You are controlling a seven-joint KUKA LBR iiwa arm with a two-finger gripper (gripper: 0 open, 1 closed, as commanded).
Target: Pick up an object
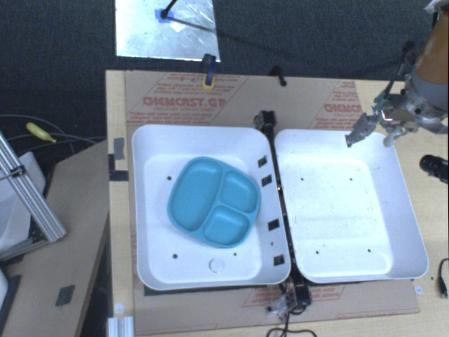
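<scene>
Over right bin's [351, 216] far edge, my claw [372, 133] spread, empty. Blue divided plate [214, 201] in left bin [151, 188]: light, stiff, slick; pinch raised rim.

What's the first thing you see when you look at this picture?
The bright blue divided plate jumps out, lying in the left white bin. Next comes the robot's hand, hovering over the far right corner of the right bin, with nothing between its open fingers.
</scene>
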